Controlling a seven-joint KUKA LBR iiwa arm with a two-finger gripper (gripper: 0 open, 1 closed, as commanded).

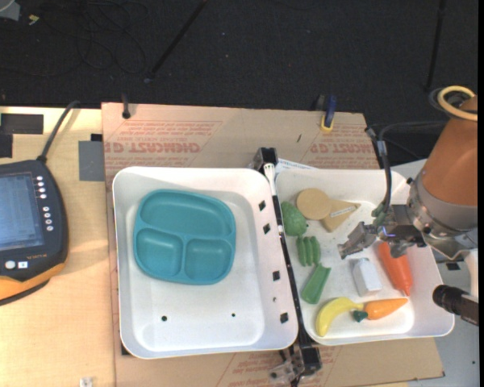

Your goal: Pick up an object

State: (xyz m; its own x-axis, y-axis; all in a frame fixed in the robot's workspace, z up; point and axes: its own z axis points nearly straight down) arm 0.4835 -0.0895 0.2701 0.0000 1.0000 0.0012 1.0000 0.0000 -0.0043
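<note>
The tool [363, 239] hangs low over the right bin [436, 326], fingers spread apart with nothing between them. Just below lies a grey block [366, 276], beside two carrots [398, 269] and a banana [334, 312].

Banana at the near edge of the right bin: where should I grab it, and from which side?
Probably grip the banana across its curved middle, from straight above. It lies flat, and the small carrot crowds its right end while the bin rim runs close below, so the jaws fit best across the belly.
</note>
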